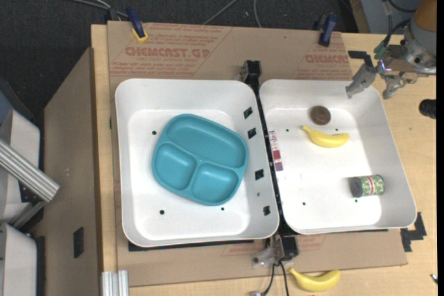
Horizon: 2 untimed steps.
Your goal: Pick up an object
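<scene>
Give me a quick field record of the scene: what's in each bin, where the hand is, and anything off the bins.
left bin: one teal divided plate, lying flat
right bin: banana, brown round disc just above it, small green-labelled can on its side near the lower right
hand: over the right bin's upper right corner, fingers spread, nothing between them
outside bins: second banana on the bench at the bottom edge
task state: nothing picked up yet

Our one fixed camera above the bench

We look down at a slant on both white bins, left bin (128,149) and right bin (395,170), from fairly high, with floor visible beyond the bench.
</scene>
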{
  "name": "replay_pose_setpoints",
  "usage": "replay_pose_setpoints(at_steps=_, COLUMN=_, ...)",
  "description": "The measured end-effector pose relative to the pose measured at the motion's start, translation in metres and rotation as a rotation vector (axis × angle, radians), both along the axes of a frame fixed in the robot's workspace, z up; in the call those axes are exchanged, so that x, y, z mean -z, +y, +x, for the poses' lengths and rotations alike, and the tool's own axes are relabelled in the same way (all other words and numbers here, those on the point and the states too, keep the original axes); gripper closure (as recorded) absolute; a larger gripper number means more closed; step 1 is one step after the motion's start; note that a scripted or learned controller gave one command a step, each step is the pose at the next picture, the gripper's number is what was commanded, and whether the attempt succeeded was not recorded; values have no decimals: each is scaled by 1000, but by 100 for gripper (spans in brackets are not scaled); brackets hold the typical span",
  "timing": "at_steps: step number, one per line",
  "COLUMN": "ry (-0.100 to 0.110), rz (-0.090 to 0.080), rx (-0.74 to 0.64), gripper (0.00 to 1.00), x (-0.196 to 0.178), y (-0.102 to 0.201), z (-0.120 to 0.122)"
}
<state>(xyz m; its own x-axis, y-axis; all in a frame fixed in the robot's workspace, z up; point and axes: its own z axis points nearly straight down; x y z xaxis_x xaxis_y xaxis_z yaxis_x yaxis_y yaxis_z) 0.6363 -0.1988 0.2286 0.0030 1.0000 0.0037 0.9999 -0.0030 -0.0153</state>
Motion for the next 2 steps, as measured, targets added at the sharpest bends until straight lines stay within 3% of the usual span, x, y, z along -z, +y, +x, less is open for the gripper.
replay_pose_setpoints(at_steps=1, ry=-15, rz=-3, rx=-4, gripper=0, x=-9, y=1, z=3)
replay_pose_setpoints(at_steps=2, ry=-9, rz=-2, rx=-3, gripper=0, x=49, y=1, z=-6)
